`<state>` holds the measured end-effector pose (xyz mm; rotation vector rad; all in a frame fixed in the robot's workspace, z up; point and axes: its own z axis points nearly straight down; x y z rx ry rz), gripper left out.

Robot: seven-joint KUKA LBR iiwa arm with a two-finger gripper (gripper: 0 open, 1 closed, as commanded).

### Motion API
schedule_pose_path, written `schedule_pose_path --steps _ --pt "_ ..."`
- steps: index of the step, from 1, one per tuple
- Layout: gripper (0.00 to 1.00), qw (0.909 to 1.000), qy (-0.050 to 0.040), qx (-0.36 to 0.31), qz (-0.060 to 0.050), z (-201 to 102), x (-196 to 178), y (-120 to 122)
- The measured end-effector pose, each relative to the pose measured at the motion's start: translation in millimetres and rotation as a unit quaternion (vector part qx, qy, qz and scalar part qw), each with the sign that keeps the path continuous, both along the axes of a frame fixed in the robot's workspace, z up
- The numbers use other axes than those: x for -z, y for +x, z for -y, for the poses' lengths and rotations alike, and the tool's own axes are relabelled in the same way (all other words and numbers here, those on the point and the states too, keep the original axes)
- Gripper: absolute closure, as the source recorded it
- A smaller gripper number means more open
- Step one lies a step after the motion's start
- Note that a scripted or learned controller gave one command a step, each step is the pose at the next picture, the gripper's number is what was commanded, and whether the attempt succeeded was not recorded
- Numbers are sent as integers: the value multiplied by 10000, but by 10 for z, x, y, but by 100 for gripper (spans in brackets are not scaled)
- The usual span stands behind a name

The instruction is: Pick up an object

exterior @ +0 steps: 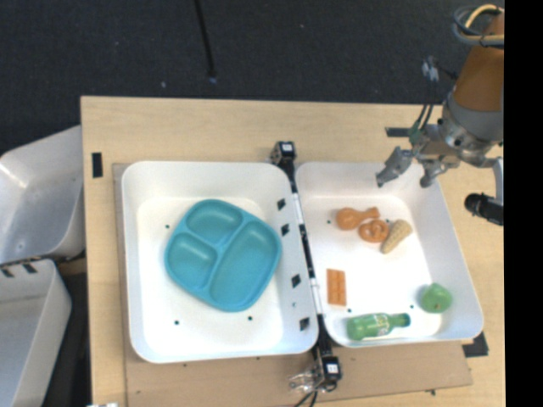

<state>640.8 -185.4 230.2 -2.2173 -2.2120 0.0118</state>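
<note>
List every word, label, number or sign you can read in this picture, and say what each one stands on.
No text can be read.
The green plastic bottle lying in the right white bin has a lighter band that may be a label, too small and blurred to read.
The flat orange rectangular block shows no legible print.
The blue divided plastic plate in the left white bin is unmarked.

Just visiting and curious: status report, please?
Gripper open, holding nothing, over right bin's far edge. Toy corn and orange piece nearest below. Nothing blocking.
</note>
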Motion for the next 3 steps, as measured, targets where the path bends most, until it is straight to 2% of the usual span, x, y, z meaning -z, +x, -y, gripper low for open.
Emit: schedule_pose_path --steps 1,2,3 --pt "0 10000 -8 -15 70 -6 -92 27" --pt "0 10000 -18 -20 48 -18 526 57" --pt "0 10000 -21 -33 56 -54 954 85"
